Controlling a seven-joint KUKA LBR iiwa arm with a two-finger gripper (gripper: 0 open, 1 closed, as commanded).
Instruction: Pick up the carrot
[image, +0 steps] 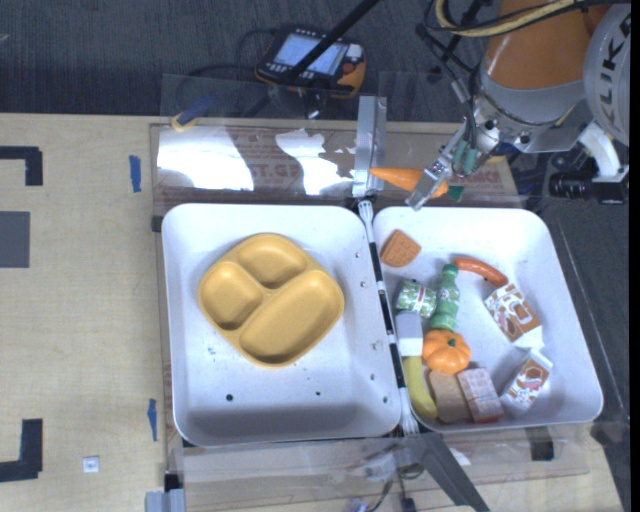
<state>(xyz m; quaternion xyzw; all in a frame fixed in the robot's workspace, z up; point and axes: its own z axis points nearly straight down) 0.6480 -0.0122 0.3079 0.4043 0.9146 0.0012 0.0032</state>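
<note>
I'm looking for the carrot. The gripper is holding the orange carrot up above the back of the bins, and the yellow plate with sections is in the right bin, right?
Almost. The yellow sectioned plate is in the left white bin, not the right; the camera view shows it. The gripper does hold the orange carrot above the bins' back.

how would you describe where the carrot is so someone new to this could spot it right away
Start at the right white bin, then look past its far rim, near the divider between the two bins. The carrot hangs there between the fingers of the gripper, lifted clear of the bin. It is a plain orange taper; the orange pumpkin is round and lies down in the bin.
</note>
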